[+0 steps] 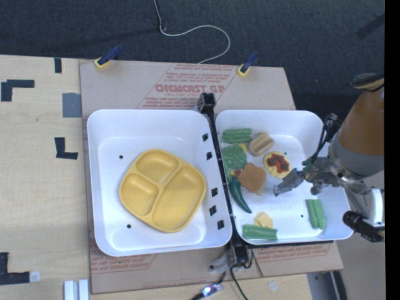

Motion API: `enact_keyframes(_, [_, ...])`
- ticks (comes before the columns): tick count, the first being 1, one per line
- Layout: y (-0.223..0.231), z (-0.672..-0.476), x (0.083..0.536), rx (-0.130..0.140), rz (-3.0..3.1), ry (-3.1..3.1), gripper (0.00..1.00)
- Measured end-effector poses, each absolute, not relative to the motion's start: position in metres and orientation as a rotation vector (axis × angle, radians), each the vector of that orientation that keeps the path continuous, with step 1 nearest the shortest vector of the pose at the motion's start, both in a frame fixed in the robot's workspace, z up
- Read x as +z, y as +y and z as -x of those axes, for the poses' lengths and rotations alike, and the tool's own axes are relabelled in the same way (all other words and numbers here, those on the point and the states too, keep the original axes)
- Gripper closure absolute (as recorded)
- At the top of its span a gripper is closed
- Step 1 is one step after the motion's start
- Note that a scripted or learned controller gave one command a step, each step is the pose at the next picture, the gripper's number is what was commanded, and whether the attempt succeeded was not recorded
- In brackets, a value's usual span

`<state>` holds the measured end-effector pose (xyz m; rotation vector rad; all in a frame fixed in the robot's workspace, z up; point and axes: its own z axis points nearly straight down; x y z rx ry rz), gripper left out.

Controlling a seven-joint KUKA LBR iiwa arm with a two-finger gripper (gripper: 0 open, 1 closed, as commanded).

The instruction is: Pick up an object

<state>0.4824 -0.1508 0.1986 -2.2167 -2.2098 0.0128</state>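
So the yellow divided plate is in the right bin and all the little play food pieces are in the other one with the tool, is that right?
Not quite. The camera view shows the yellow divided plate in the left bin, not the right one. The rest holds: the play food pieces lie in the other bin, the right bin, and the tool is there over its floor too.

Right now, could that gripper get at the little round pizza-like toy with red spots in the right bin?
Probably yes. The gripper hangs just below the round pizza-like toy, with bare white bin floor between them. A brown toast-like piece lies close on its left and could crowd the grasp.
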Motion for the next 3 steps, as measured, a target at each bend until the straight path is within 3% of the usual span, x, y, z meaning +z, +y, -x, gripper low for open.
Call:
enact_keyframes(1, [-0.151,-0.485,0.204,0.003,2.220,-2.220,0.00])
enact_keyframes(3, [-0.145,-0.478,0.086,0.005,2.217,-2.218,0.00])
